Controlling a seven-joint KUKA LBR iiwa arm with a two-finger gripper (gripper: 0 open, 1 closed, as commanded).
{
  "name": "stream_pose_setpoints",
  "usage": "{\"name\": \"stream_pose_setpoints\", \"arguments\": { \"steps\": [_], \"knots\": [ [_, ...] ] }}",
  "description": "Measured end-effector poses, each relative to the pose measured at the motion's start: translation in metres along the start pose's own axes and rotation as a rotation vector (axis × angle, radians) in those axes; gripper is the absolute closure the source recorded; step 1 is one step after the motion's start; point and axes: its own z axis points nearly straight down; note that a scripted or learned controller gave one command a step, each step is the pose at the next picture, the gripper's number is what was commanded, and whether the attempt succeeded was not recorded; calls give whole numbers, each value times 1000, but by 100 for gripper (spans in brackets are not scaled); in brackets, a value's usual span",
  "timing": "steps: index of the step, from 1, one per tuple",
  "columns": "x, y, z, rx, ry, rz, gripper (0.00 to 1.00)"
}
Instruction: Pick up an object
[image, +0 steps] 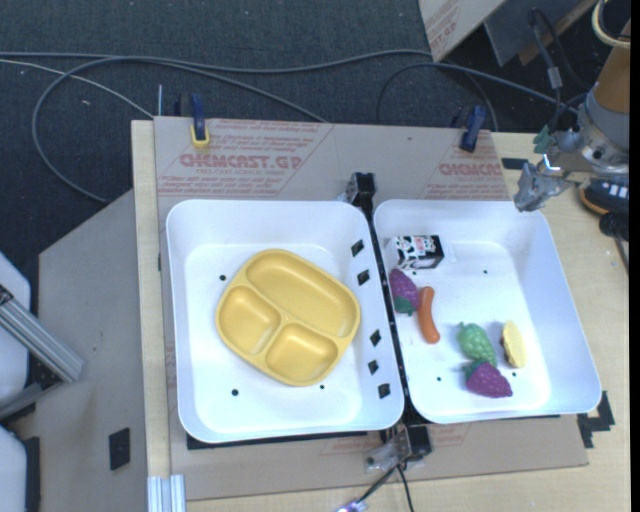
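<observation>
Near edge of the right bin (560, 300): purple grape cluster (487, 380), with a green knobbly piece (477, 341) just beside it on the far side and a pale yellow piece (513, 344) just right of that. Toward the divider lie an orange carrot (428, 314) and a small purple-and-green piece (403, 291), touching or nearly so. Farther back, a black-and-white carton (417, 251) lies near the bin's far left corner.

Left bin (190, 300) holds a yellow compartment tray (288, 315), well apart from the rest.

Handling, judged: all look like light, stiff plastic toys, smooth and apt to slip. The carrot seems the best pick, taken across its narrow middle. The grapes are bumpy, so pad contact is uncertain.

Tool (532, 187) hangs over the far right rim of the right bin, above the bench (260, 160), apart from every item and holding nothing. Whether it stands wide or narrow: cannot tell, too small and blurred. The arm is cut off at the frame's right edge.
</observation>
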Motion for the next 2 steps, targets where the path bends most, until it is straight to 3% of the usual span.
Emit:
{"name": "stream_pose_setpoints", "arguments": {
  "steps": [2],
  "knots": [
    [98,-18,19,10,4,-2,100]
  ]
}}
